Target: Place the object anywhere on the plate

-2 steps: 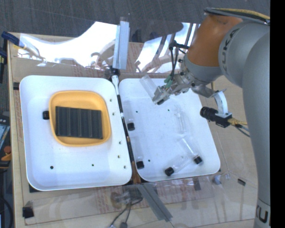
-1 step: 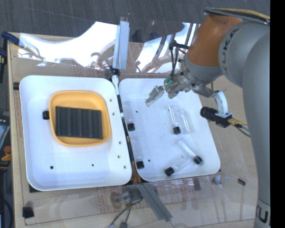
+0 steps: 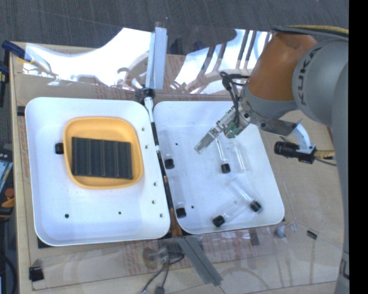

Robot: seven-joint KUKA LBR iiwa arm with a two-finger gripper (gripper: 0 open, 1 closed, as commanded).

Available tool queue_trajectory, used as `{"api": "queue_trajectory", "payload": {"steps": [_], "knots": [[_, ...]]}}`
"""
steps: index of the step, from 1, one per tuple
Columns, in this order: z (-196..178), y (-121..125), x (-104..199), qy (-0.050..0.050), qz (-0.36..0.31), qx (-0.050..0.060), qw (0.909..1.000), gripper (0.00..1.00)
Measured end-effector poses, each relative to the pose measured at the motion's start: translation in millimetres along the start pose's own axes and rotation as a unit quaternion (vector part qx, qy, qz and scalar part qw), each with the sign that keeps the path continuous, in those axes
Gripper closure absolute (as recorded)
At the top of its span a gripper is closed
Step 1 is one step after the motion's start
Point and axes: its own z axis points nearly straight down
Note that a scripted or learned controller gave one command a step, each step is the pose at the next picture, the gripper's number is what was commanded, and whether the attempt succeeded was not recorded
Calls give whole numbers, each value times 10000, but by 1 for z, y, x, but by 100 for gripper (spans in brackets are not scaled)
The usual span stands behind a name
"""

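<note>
1. Nearest the camera, at the lower edge of the right bin (image 3: 267, 216), lie two clear tube-like vials with black caps: one near the bottom rim (image 3: 228, 214) and one just up and to the right of it (image 3: 245, 196). A third clear vial (image 3: 226, 158) lies higher up, just below the gripper.
2. The gripper (image 3: 224, 132) hangs over the upper middle of the right bin, at the end of the grey arm (image 3: 313, 72) with its orange band. One slim finger (image 3: 204, 143) slants down to the left. I cannot tell whether the fingers stand apart or closed, and nothing is seen between them.
3. The plate (image 3: 101, 127) is a yellow, rounded-square dish in the left bin (image 3: 37, 182), with a dark ribbed block (image 3: 102, 158) resting on it. It lies well apart from the vials, across the divide between the bins.
4. Judging by looks, the vials are light, stiff and smooth, probably clear plastic or glass, so they may roll or slip out of a pinch. They are hard to make out against the white floor.
5. The best hold seems across the middle of the barrel, fingers set square to its length. The cap end offers a duller, surer surface.
6. The task appears not yet begun: no vial is lifted, none on the plate.
</note>
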Motion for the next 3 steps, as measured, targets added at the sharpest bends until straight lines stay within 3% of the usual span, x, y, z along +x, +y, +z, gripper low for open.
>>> {"api": "queue_trajectory", "payload": {"steps": [1, 2, 3], "knots": [[-11, -32, 2, 5, -792, 3, 9969, 0], [-21, -50, 41, 3, -2183, 1, 9759, 0], [-24, -68, 83, 4, -3489, 0, 9371, 0]]}}
